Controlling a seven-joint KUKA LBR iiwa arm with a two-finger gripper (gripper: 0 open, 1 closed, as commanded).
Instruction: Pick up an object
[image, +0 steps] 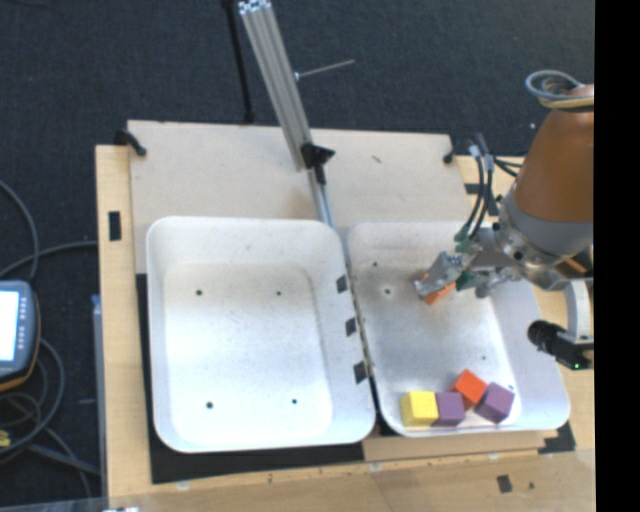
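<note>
**Gripper over the right bin, orange piece at its tip**

The gripper (437, 283) hangs above the middle of the right bin (400, 245), reaching in from the right at the end of the grey arm (530, 240) with its orange band (560, 165). A small orange object (434, 294) sits at the fingertips and appears pinched between closed fingers, though the view is too coarse to be certain. Four blocks cluster in the bin's near corner: a yellow block (420, 407), a purple block (449, 409) touching it, an orange block (470, 385) just behind, and a second purple block (494, 402) beside that. The left bin (165, 250) lies alongside, its rim touching the right bin's
</note>
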